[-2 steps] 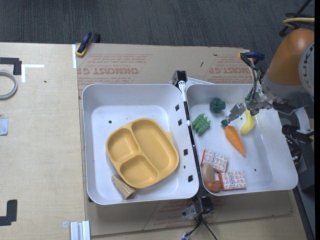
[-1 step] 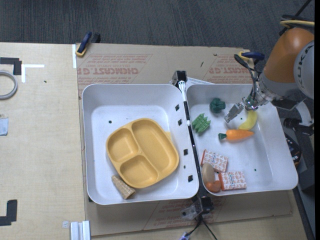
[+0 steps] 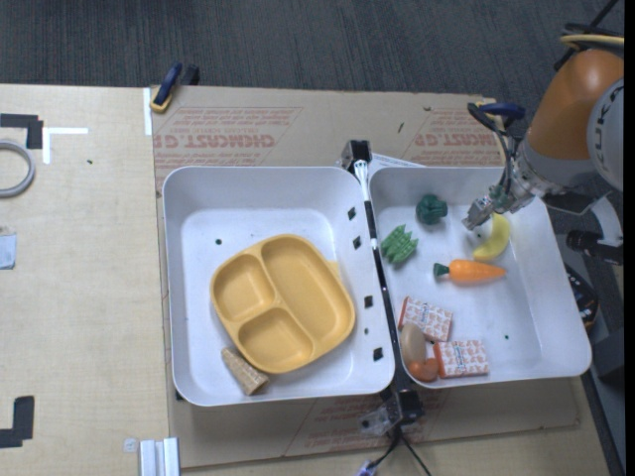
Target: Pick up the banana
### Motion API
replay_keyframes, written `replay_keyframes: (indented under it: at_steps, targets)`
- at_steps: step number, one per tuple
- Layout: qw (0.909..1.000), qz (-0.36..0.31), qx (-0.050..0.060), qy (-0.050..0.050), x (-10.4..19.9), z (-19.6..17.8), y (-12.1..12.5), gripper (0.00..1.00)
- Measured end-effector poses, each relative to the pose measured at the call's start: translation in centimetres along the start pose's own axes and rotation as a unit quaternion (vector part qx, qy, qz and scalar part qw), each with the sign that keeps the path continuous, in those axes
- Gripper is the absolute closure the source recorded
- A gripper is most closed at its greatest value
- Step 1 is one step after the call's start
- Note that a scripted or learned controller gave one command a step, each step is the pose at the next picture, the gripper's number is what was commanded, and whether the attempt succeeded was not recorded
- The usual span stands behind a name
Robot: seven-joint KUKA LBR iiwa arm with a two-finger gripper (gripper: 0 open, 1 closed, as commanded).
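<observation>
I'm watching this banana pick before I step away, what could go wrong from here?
1. The gripper sits at the banana's upper end, not its middle, so the banana may slip or swing out on lifting.
2. The carrot lies right beside the banana's lower end and could get nudged.
3. The right bin's wall is close, leaving little room.

Arm: reaches in from the right, orange band uppermost, wrist angled down-left.
Gripper (image 3: pixel 483 214): low, pointing down.
</observation>
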State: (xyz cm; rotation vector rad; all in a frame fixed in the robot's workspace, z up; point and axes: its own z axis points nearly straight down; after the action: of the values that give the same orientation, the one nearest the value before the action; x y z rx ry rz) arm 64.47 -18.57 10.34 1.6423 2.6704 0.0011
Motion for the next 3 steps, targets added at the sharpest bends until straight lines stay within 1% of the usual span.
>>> replay_keyframes:
  at_steps: [1, 2, 3]
  targets:
    - [1.0000, 0.001, -0.001, -0.001, -0.1, -1.0, 0.0, 1.00]
    - [0.9876, 0.157, 0.003, 0.002, 2.4, 1.1, -4.8, 1.00]
    - [0.9877, 0.156, 0.003, 0.005, 2.7, 1.1, -4.7, 0.00]
